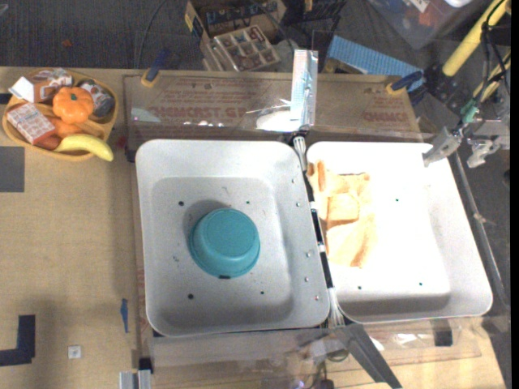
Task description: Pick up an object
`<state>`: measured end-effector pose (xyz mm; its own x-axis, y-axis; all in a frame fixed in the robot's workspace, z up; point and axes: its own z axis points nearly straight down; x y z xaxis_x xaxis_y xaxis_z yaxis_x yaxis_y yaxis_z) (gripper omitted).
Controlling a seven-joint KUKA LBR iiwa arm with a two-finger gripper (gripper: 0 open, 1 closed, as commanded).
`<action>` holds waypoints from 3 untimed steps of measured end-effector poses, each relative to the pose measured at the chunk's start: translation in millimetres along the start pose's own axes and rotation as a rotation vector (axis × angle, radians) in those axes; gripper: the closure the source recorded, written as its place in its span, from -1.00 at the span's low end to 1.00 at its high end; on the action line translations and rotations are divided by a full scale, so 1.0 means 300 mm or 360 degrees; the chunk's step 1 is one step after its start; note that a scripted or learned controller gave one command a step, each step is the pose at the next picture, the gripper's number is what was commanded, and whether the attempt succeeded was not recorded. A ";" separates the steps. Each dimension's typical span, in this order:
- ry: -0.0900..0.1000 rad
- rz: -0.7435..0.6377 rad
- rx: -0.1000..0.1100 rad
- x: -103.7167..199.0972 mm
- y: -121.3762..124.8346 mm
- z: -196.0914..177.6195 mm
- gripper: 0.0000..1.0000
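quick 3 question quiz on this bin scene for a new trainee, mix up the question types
1. True or false: the teal bowl lies in the right bin.
2. The pale orange-yellow pieces lie along which side of the right bin: a) near the divider between the bins, b) the far right wall, c) the front edge?
3. Fill in: the fruit basket sits on the bench, to the ___ of the left bin in the camera view.

Key: 1 false; 2 a; 3 upper left
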<state>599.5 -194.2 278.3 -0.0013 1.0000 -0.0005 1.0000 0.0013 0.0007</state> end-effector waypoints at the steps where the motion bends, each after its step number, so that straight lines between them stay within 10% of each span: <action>1: 0.0000 0.0209 0.0002 0.199 0.006 0.531 -1.00; 2: -0.0001 -0.0346 -0.0011 0.282 0.082 0.627 -1.00; 3: -0.0001 -0.0339 -0.0021 0.277 0.086 0.588 1.00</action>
<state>625.2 -111.1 101.8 -0.2129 0.9771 -0.0024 0.9770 0.2130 0.0136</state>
